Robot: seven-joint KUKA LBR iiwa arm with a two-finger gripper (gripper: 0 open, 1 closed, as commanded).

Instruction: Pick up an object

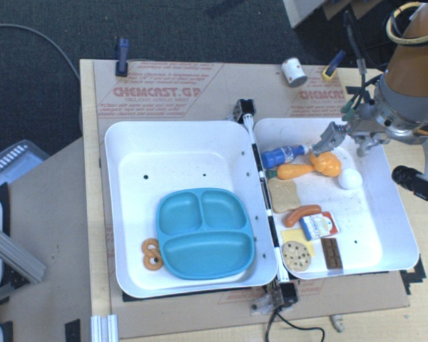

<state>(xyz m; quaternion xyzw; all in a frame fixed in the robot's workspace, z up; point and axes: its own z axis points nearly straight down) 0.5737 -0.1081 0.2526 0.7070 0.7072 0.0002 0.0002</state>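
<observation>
The arm is reaching into the right bin (385, 212) at its far end, so the step in hand looks like the approach — nothing is lifted yet. Its fingers (328, 140) are hovering just above the orange squash toy (315, 166), beside the blue bottle (282, 154); how far apart they are standing I cannot tell. Next it is needing a clean descent onto one item. The white egg (350, 179) and bread slice (284, 194) are crowding close — a stray nudge is likely.

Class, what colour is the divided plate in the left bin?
Light blue plate, seen in the camera view.
</observation>
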